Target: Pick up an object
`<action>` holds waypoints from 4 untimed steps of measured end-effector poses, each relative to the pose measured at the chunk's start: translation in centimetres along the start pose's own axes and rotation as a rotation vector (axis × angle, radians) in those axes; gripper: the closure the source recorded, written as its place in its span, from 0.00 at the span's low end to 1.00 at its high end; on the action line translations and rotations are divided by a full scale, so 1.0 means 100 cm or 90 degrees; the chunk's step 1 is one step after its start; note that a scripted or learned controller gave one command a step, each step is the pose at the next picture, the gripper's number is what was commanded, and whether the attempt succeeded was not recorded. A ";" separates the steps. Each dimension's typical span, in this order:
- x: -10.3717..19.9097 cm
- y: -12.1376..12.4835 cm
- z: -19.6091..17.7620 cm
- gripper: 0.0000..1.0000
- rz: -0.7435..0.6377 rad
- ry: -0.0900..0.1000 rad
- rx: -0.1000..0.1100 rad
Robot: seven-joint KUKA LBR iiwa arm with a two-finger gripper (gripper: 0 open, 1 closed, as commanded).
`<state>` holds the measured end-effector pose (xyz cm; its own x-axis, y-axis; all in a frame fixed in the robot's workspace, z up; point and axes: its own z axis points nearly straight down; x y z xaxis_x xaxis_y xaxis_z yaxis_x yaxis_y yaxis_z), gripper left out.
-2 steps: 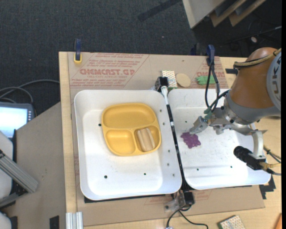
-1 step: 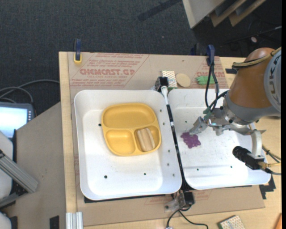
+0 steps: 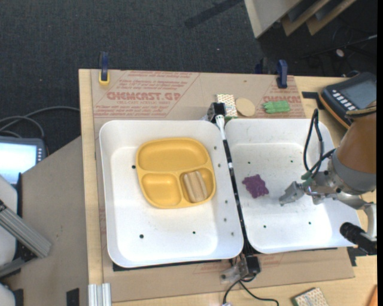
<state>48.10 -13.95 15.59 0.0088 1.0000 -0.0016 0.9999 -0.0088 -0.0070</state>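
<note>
Dark grey carpet (image 3: 90, 30) surrounds a cardboard-topped wooden bench (image 3: 149, 89), with pale furniture (image 3: 287, 15) behind.

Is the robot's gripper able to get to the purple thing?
Probably yes. The gripper sits in the right bin, just right of the purple thing, with bare bin floor between them and nothing in the way.

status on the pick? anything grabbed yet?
Done: the arm has reached into the right bin, and its hand sits low beside the purple object, to that object's right in the camera view. In hand: nothing visible; the purple object lies apart on the bin floor. Left: close on an object and lift it. The yellow divided plate in the left bin looks untouched.
</note>
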 end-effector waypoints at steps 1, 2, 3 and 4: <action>0.026 0.044 0.073 0.00 -0.007 0.001 -0.004; 0.037 0.127 0.069 0.00 -0.009 0.001 -0.009; 0.035 0.124 0.059 1.00 -0.007 0.000 -0.007; -0.050 0.109 0.022 1.00 -0.001 -0.004 -0.008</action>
<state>58.90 -19.08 13.30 0.0069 0.9999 -0.0077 1.0000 -0.0068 0.0054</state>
